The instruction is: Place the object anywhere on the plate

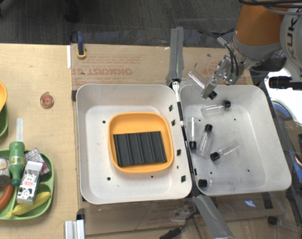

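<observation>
1. Since the vials lie loose in the right bin (262,153), the one nearest the camera (224,151) and the black-capped one beside it (205,137) are likely the easiest picks. They lie slanted and apart from the walls, so approach from straight above and across the tube, not along it.
2. A third vial (192,132) lies close along the wall shared with the left bin (91,133). It leaves little room on that side, so it seems a poorer choice.
3. The yellow plate (141,117) sits in the middle of the left bin with a dark ridged insert (141,148) on it. Release low over the insert, because its grooves should stop a round tube from rolling off.
4. Another vial (215,106) lies just below the gripper (209,90), which hangs over the far left corner of the right bin.
5. I cannot tell whether the gripper is wide or closed. A pale tube-like shape (195,77) shows just beside it, and I cannot tell if that is a carried vial. Confirm the hold before crossing to the plate.
</observation>
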`<state>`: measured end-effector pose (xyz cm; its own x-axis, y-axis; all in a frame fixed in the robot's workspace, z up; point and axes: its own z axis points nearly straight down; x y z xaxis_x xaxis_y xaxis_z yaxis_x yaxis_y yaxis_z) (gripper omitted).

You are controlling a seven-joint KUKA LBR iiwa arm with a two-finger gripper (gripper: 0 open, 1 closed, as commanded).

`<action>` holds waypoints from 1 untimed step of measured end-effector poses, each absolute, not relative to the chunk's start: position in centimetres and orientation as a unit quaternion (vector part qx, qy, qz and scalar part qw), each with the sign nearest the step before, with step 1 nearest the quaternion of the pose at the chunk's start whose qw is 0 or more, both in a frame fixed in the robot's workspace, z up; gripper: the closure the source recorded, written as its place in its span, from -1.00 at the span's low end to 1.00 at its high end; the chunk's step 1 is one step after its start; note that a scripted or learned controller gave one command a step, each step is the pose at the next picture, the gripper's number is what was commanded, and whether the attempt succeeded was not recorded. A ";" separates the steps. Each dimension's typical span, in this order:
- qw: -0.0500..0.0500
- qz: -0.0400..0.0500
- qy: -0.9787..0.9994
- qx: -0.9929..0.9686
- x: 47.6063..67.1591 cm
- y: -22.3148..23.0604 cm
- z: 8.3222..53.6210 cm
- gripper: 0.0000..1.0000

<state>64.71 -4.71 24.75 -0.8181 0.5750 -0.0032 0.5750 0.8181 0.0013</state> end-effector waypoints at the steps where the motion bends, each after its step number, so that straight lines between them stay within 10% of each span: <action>1: 0.002 0.000 0.977 0.213 65.3 -4.9 24.1 1.00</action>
